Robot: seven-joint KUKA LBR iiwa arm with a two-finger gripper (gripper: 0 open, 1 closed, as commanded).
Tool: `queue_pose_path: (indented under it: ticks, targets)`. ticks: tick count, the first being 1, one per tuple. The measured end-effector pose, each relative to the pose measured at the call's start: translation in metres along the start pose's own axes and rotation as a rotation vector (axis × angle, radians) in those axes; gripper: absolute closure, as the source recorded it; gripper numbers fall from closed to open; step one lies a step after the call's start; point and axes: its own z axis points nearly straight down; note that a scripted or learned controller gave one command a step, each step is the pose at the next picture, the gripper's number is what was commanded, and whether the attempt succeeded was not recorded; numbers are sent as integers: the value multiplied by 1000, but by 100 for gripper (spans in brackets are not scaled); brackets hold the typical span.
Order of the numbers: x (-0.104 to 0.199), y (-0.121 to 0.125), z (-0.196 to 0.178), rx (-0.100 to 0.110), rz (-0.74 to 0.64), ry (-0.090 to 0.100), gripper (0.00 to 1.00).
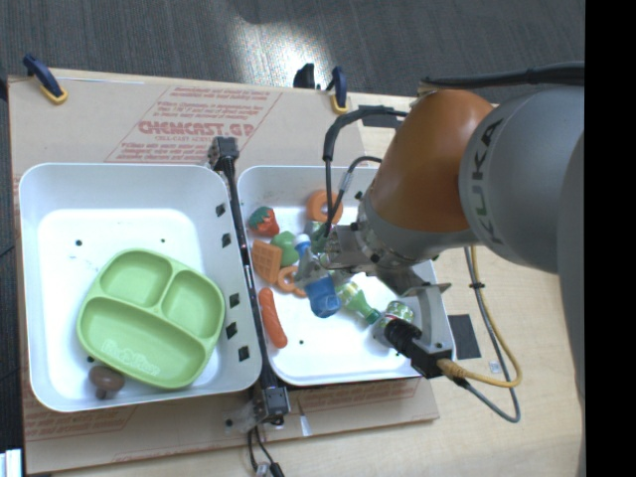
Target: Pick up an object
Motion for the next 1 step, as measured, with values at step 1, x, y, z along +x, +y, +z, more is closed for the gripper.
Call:
queue_pose_path:
  ticks: [1]
  targets:
    - [0,1,-10,-2,-5,-1,100]
